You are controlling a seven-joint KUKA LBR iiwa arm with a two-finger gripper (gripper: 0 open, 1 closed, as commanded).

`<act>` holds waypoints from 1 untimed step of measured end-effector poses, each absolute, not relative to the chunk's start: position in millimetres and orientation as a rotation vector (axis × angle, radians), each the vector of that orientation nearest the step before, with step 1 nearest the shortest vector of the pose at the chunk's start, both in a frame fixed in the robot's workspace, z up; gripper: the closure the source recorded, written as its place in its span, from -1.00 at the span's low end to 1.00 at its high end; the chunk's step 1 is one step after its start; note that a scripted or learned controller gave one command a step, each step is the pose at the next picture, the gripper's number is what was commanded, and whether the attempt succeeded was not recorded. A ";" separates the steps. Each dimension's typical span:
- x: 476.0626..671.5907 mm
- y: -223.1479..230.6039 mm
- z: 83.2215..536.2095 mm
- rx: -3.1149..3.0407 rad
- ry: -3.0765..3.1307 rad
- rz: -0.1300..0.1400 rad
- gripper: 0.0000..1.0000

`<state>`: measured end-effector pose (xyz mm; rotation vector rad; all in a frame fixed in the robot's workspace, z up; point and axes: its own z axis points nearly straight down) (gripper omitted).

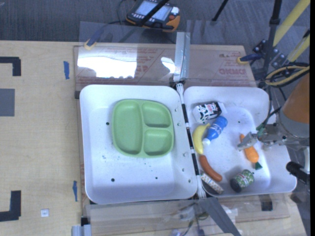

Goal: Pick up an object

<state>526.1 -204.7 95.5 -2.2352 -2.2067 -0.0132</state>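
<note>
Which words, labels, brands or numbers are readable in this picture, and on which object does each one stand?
None can be read for certain.
Red print on the clear panel behind the bins: mirrored and blurred, unreadable.
Black-and-white carton in the right bin: markings too small.
Green can: label too small.
Blue-and-white bottle: no legible text.
Handheld device above the bench: screen too blurred.

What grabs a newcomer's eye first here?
The green divided plate, alone in the left bin. Then the clutter in the right bin: a banana, blue bottle, carrot and green can, with the end effector just above the carrot.
</note>
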 end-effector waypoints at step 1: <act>525.4 -206.9 104.4 -2.241 -2.204 -0.009 1.00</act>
